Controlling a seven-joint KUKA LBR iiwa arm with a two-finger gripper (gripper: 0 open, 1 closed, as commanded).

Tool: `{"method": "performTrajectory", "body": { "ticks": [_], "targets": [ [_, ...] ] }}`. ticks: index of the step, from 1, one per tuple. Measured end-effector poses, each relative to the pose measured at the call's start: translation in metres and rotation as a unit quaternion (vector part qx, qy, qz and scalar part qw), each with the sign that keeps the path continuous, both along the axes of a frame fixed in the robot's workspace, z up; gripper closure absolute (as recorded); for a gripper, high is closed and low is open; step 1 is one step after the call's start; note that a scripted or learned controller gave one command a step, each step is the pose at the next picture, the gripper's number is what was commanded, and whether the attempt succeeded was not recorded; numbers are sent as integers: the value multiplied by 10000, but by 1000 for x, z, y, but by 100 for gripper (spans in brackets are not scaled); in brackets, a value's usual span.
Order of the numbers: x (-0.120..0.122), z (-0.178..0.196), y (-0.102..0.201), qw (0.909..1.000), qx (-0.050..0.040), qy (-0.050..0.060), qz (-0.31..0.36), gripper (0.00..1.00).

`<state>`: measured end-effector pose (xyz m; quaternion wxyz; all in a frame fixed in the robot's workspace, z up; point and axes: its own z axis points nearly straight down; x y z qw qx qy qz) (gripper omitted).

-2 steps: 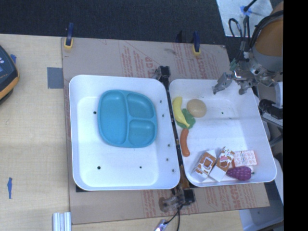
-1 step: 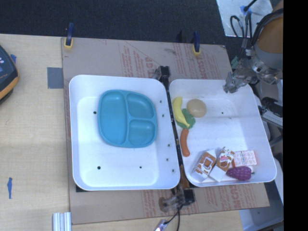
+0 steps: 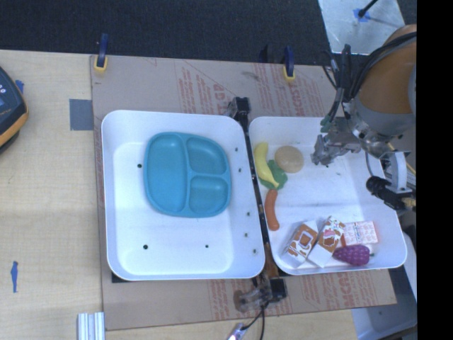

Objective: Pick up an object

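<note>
The right bin holds a yellow banana over a green piece, a tan round bun, an orange sausage, three small cartons and a purple grape bunch. My gripper hangs over the bin's upper right part, just right of the bun, pointing down. Nothing shows between its fingers. The arm comes in from the right edge.
The left bin carries a blue divided plate. Clamps sit between the bins at top and bottom. A dark device lies at the far left of the bench.
</note>
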<state>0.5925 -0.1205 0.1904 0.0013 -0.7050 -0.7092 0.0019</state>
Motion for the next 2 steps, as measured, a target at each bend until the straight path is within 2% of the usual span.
{"method": "performTrajectory", "body": {
  "ticks": [1,2],
  "targets": [
    [-24,1,58,10000,1,1,3,100],
    [-24,11,56,10000,-5,11,9,100]
  ]
}}
